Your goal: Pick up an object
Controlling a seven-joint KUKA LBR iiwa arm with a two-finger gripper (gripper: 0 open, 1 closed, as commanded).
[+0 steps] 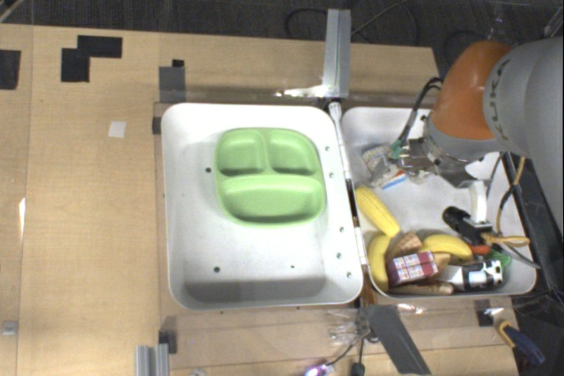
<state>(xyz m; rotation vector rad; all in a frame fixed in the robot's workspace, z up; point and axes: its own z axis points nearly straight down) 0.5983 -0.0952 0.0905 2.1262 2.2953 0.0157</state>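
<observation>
My gripper [394, 159] hangs low over the back of the right bin [370, 123], reaching in from the right under the orange-banded wrist. A small pale, crumpled item [377, 159] lies right at its tip, and a thin red and blue piece [394, 180] sits just in front. The view does not show whether anything is held. A yellow corn cob [376, 209] lies in the bin's left middle. Along the front lie a yellow banana [381, 260], a dark red packet [412, 267] and a small can [484, 276].
The left bin [189, 216] holds a green divided plate [267, 173] in its back half. A metal post [337, 48] stands behind the wall shared by the two bins. Wooden bench surface [79, 189] stretches to the left.
</observation>
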